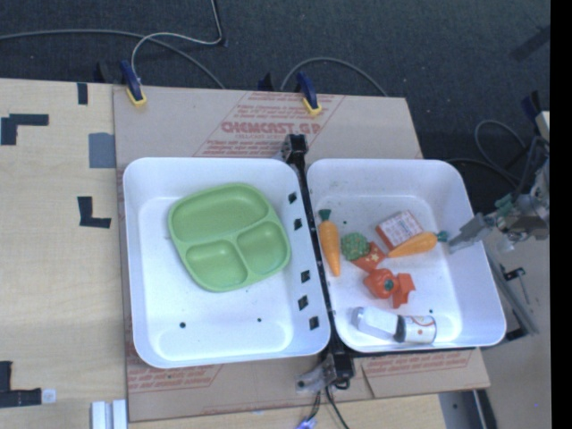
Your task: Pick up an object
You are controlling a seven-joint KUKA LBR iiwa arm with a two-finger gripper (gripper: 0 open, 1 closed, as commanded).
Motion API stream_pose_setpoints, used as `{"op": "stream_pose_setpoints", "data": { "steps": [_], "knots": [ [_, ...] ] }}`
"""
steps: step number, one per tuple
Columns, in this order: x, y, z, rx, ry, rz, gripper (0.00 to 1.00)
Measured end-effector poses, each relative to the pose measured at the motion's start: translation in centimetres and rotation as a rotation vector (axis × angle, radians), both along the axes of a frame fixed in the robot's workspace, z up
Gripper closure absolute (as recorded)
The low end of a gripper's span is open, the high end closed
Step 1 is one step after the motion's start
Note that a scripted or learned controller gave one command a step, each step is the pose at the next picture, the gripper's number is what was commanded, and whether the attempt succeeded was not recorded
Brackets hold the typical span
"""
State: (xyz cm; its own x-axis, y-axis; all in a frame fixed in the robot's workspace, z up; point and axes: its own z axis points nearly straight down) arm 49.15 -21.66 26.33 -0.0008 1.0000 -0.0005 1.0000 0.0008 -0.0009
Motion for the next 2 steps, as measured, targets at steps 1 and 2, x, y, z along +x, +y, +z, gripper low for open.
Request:
{"op": "stream_pose_setpoints", "data": {
  "steps": [1, 2],
  "knots": [
    [0.5, 4.1, -14.5, 0.002, 0.003, 0.000, 0.00],
    [4.8, 10.7, -17.7, 0.001, -0.004, 0.002, 0.00]
  ]
}}
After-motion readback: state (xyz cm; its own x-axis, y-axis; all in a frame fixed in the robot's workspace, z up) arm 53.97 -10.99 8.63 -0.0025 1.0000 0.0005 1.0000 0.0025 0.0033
